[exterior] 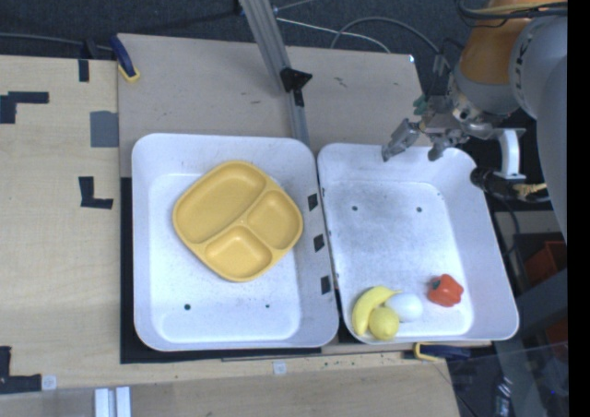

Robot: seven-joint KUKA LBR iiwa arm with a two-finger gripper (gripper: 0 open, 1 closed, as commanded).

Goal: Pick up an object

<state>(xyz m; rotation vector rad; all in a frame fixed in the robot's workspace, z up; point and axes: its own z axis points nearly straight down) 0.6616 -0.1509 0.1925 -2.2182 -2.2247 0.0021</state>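
Yellow banana (367, 306), white egg (407, 305) and red pepper (445, 290) cluster in the right bin's (387, 221) near corner, well apart from the hand (411, 146), spread open and empty over its far rim.

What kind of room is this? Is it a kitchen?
Probably not a kitchen. It looks like a robot lab or test bench: a robot arm with a gripper reaches over two white bins, and the banana and yellow plate look like plastic toys.
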